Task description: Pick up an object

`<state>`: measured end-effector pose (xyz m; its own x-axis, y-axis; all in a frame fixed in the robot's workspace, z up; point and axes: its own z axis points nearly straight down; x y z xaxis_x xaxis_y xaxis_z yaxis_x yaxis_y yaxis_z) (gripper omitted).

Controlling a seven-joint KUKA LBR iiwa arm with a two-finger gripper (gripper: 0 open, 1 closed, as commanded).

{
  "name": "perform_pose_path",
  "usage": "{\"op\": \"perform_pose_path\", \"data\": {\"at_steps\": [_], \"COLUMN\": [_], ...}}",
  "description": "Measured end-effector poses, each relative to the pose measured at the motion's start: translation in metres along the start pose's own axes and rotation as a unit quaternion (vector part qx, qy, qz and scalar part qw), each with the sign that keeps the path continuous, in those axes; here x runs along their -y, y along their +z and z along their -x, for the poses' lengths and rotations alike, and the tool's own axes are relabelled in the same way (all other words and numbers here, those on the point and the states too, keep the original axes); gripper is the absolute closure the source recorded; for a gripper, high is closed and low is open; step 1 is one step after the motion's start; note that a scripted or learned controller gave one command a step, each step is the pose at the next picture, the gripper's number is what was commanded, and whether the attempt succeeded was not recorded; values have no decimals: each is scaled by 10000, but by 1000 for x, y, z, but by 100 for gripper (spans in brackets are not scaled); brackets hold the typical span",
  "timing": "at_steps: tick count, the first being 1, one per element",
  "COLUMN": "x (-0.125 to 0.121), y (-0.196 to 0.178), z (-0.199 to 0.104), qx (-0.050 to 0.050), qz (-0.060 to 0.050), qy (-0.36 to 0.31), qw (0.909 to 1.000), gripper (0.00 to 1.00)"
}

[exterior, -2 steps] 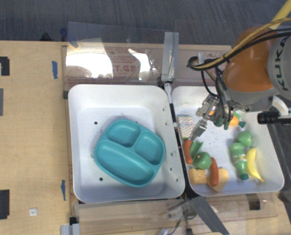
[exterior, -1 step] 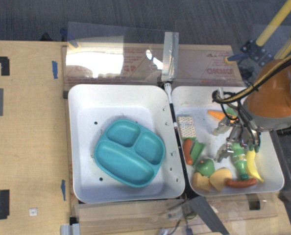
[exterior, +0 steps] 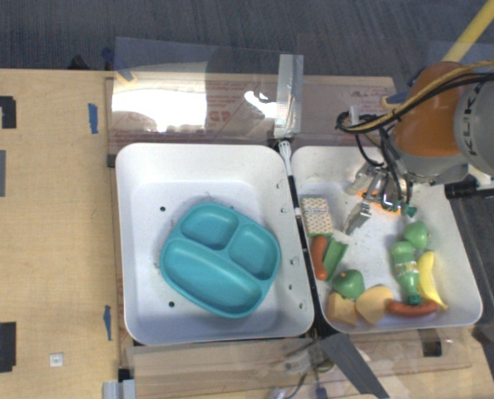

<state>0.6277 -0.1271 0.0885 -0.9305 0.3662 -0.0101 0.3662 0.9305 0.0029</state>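
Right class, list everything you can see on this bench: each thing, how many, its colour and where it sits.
White bins: two, side by side on the bench.
Divided plate: one, teal, left bin.
Toy carrot: one, orange, right bin.
Green toy vegetable: one, beside the carrot.
Green pepper: one, right bin.
Banana: one, yellow, right bin's right side.
Red chilli: one, near edge.
Checked packet: one, beige, right bin.
Arm: one, grey and orange, over the right bin.
Gripper: one, above the right bin.

Dark grey carpet floor [exterior: 230, 7] beyond the bench. Pale wooden benchtop [exterior: 43, 223], black angle marks, blue tape tabs. Clear plastic sheet [exterior: 197, 90] catching overhead glare.
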Motion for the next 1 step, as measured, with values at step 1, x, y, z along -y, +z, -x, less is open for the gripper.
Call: {"op": "perform_pose_path", "data": {"at_steps": [1], "x": [10], "y": [1], "z": [18], "qx": [5], "qz": [-2], "qy": [-485], "qw": [9988], "gripper": [0]}}
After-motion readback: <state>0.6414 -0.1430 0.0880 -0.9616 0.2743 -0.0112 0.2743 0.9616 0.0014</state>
